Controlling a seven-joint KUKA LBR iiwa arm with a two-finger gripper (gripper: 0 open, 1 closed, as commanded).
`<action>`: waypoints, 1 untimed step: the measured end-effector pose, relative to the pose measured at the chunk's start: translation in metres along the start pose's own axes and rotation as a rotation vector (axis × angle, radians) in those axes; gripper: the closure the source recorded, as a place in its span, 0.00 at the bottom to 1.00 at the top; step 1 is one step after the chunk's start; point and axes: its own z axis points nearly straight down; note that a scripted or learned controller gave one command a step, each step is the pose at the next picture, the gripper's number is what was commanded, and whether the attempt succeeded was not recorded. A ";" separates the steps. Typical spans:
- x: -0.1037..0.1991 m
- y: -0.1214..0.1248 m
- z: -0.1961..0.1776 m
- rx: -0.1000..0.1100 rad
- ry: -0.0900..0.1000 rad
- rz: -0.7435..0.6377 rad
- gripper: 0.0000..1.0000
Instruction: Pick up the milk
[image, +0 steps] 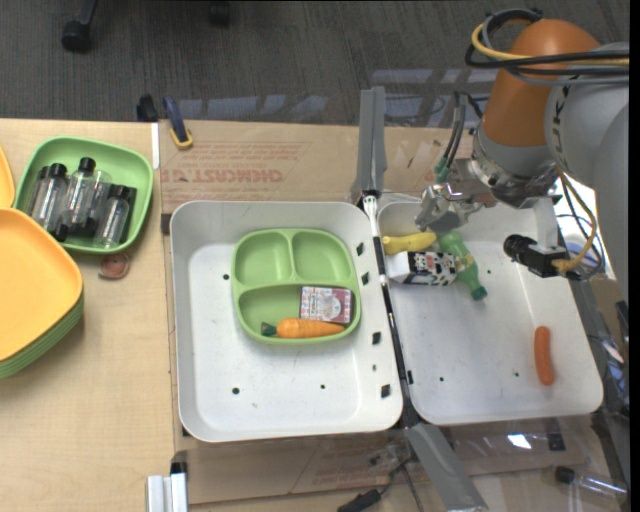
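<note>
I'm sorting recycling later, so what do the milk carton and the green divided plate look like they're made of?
The milk carton looks like printed paperboard: boxy, with a matte cow-spot print, though it could be a plastic toy. The green divided plate looks like molded plastic: uniform color, smooth rounded ridges, soft sheen.

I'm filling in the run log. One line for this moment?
gripper: over right bin's far-left corner | milk: lying in the bin, not held | banana, green bottle beside milk

A wooden bench (90, 420) lined with brown cardboard (250, 165) stands on dark grey carpet (300, 50).
</note>
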 end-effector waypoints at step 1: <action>-0.028 0.003 -0.001 -0.002 -0.001 -0.276 1.00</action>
